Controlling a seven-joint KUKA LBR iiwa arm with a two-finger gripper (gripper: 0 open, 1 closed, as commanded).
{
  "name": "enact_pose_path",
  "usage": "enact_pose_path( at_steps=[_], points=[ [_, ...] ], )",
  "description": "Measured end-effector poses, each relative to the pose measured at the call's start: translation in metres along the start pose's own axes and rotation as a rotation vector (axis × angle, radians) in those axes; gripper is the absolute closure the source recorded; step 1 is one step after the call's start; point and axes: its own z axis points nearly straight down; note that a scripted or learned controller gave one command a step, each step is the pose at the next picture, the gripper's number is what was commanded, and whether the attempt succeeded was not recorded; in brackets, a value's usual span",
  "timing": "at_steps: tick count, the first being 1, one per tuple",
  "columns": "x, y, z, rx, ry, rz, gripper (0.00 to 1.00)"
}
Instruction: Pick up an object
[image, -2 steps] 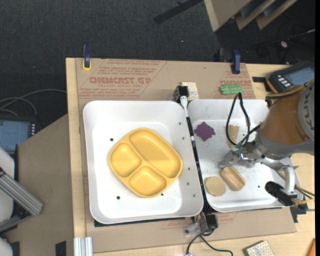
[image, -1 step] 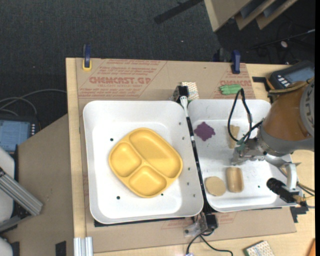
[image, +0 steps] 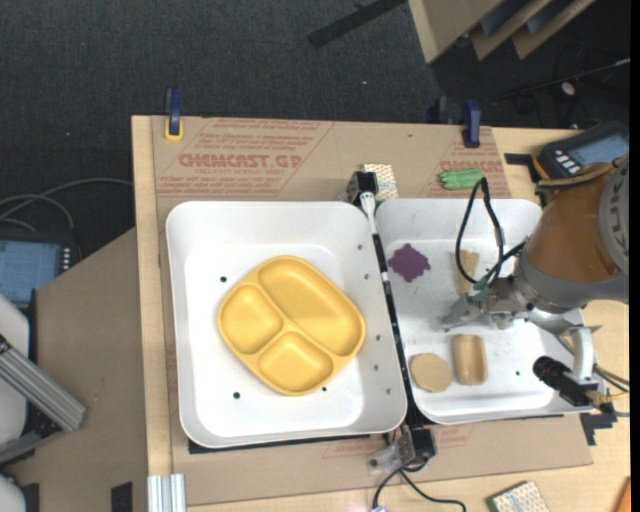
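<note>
Tan block under the tool, right bin

Tan and rounded, the block (image: 468, 359) lies in the right bin (image: 520, 400), near side, just beside a flat tan disc (image: 432, 372) on its left. I read the block as the likely target, since my tool (image: 487, 303) hangs directly above its far end. From this slanted view I cannot tell how the tool is set; the wrist and cabling hide it. Nothing shows held in it.

Other items in the right bin: a purple piece (image: 408, 263) toward the far left, and a small tan bit (image: 468, 263) beside the cable. The left bin (image: 190, 300) carries a yellow divided tray (image: 290, 323), well apart from the work.

Risks as I judge them:
- The disc sits close on the block's left, so a closing grasp along that side could catch or shove it.
- The block looks smooth and rounded; a pinch off centre might squirt it out.
- The tool seems over the far end, not the middle, so a lift could tip the block.
- The black cable (image: 470, 225) loops near the wrist and could snag.

Orientation: the block's long axis runs near to far, almost straight, ends pointing toward the near wall and toward the tool. A grasp across the short width, left to right, looks best.
</note>
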Motion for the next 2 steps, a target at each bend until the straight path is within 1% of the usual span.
enact_pose_path(
  at_steps=[1, 2],
  points=[
    [-0.002, -0.042, 0.010, 0.009, 0.003, 0.001, 0.00],
    [-0.002, -0.039, 0.000, 0.001, 0.000, 0.000, 1.00]
  ],
)
